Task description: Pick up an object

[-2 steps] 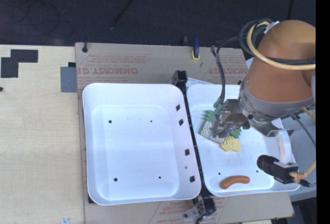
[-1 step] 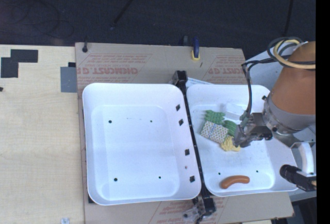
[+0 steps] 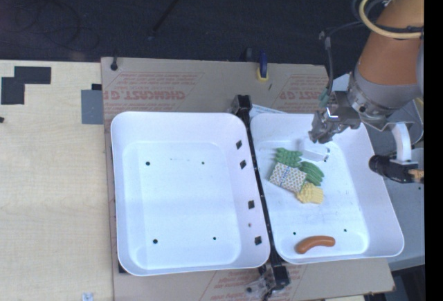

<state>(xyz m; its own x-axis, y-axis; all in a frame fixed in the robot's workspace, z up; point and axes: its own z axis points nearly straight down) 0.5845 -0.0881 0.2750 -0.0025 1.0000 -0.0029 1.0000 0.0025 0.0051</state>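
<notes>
My gripper [image 3: 320, 134] hangs over the back part of the right bin [image 3: 377, 223], just above and to the right of a small heap of objects. The heap holds a green ridged piece [image 3: 286, 156], a pale checkered block [image 3: 286, 175], a green pod-shaped piece [image 3: 313, 171] and a yellow piece [image 3: 311, 194]. An orange sausage-shaped object [image 3: 315, 243] lies alone near the bin's front edge. Nothing shows between the gripper's fingers.
The left bin [image 3: 131, 189] sits beside the right one, joined by a black divider strip [image 3: 250, 175]. Both rest on a cardboard sheet [image 3: 173, 85]. The arm's orange band [image 3: 391, 43] and a black fitting [image 3: 391, 168] stand at the right.
</notes>
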